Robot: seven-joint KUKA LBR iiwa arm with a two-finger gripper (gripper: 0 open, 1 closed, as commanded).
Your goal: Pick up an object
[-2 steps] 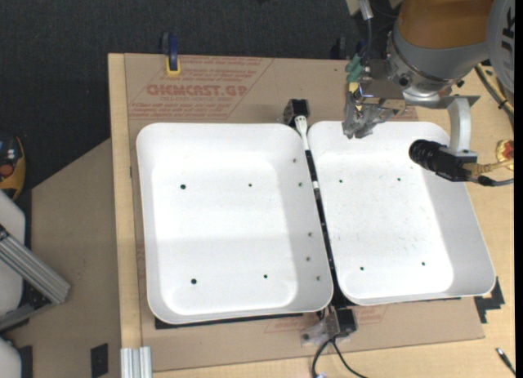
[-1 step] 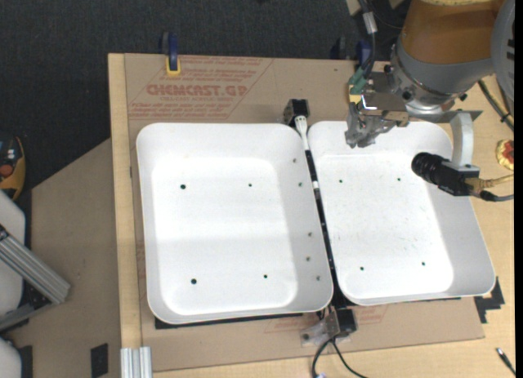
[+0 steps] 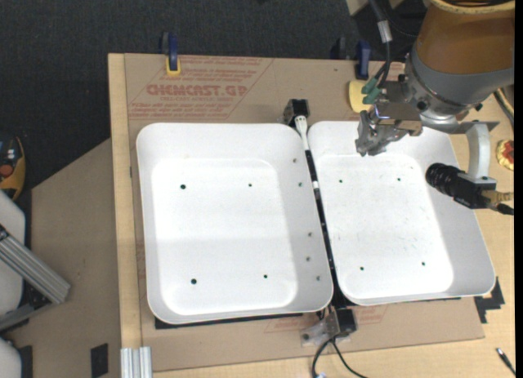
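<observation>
I am hovering my hand (image 3: 373,141) over the far left corner of the right shallow white plastic bin (image 3: 392,229), close above its floor, beside the rim it shares with the left shallow white plastic bin (image 3: 221,229). The metal of the hand is reading as one dark, tangled shape from this slant, so I cannot tell whether it is standing wide or narrow, and I am seeing nothing that I could call gripped in it.

So I am judging the task as barely begun. I am reaching into the bin area, but no grasp is showing and nothing is being lifted. Finding a target, closing on it and raising it are all left to do.

As for the thing to pick, I am struggling to name one. On the bin floors I am making out small dark dots only, which look like marks, not loose items. The nearest candidate is a small pale yellow piece (image 3: 356,95) lying on the brown board table (image 3: 212,86), just beyond the far rim of the right bin and near my hand, though apart from it. It is partly hidden behind a dark upright part, and it is too small for me to read a long axis or say which way it is pointing. I am also not sure it is loose.
</observation>
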